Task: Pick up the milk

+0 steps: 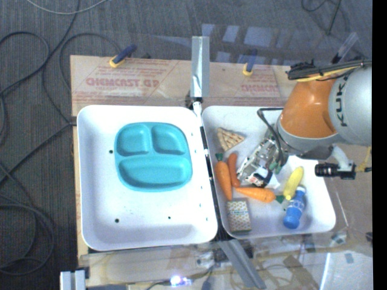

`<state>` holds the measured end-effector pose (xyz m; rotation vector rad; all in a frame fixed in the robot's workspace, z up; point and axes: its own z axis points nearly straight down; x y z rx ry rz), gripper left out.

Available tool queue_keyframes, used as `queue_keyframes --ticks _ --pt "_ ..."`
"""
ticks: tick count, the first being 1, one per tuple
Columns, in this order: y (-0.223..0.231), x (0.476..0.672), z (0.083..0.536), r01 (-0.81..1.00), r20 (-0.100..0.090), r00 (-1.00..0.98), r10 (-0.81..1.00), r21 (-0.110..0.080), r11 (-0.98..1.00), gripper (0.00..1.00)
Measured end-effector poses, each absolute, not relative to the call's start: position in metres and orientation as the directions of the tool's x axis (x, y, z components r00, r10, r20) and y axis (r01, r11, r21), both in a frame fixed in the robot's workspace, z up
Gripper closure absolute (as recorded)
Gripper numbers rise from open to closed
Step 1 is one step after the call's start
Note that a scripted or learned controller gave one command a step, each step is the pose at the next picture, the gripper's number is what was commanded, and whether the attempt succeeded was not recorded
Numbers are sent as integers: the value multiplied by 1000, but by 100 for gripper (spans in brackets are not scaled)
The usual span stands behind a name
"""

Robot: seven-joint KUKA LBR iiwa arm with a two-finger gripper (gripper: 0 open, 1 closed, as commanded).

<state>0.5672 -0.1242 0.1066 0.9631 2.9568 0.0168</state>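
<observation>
Bins: two shallow white bins sit side by side on the bench, the left bin (pixel 91 180) in the centre-left of the frame and the right bin (pixel 320 222) in the centre-right.
Left bin: it holds a blue compartment tray (pixel 154 156), lying flat in its upper half.
Arm: the grey arm with its orange band (pixel 308 110) comes in from the right edge of the frame and bends down over the right bin.
Gripper: the gripper (pixel 261 162) hangs low in the middle of the right bin, its tip among the items; how far its fingers are apart cannot be told, nor whether anything is between them.
Milk: no item can be told for certain as the milk; a small white item with dark and red marks (pixel 259 177) lies right at the gripper tip.
Right bin contents: carrots (pixel 224 179) lie left of and below the gripper, a waffle-like wedge (pixel 230 138) at upper left, a small patterned box (pixel 239 215) at the bottom, a yellow piece (pixel 293 183) and a blue bottle (pixel 294 210) at lower right.
</observation>
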Motion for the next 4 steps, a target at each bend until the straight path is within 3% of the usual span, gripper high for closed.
queue_keyframes --ticks 1,2,3,4 --pt "-124 567 107 588 -27 -808 589 20 808 0" --pt "-122 568 116 588 -27 -808 589 26 808 100" --pt "-51 603 207 693 -1 -721 693 1 721 100" --pt "-49 549 183 739 1 -673 739 -1 673 100"
